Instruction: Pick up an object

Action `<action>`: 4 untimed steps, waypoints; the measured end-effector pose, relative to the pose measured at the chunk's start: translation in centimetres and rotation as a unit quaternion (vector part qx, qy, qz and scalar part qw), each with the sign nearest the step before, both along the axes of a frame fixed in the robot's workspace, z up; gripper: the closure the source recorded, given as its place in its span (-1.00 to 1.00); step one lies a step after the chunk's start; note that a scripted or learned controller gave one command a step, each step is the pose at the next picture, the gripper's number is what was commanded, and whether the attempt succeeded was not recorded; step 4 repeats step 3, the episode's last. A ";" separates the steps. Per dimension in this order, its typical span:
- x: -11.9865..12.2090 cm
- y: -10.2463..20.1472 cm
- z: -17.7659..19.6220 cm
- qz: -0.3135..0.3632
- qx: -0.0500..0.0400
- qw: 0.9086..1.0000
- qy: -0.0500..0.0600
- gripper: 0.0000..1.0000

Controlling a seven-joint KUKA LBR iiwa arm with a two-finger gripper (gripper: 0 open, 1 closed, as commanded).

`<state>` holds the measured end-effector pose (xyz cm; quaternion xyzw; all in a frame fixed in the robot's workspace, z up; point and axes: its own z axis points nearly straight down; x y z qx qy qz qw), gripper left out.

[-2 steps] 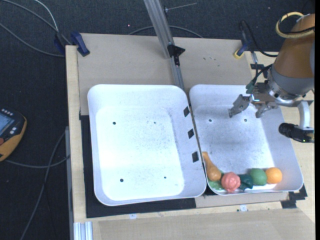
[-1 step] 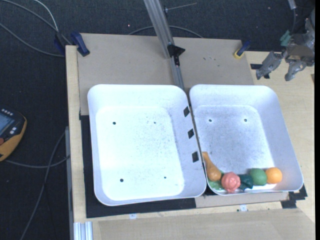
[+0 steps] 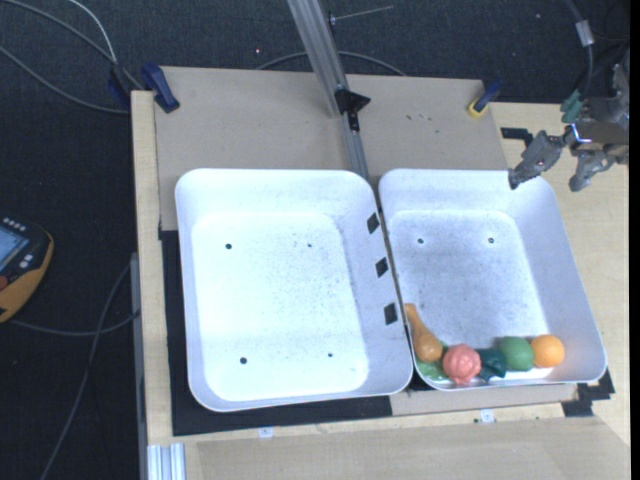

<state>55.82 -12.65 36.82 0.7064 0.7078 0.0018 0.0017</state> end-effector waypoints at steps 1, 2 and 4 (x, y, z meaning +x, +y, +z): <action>-4.5 -1.4 -3.1 -0.002 0.000 1.000 0.003 -1.00; -4.2 4.2 -17.7 -0.029 0.000 1.000 0.006 -1.00; 2.0 -7.5 -6.6 -0.004 -0.002 1.000 -0.002 -1.00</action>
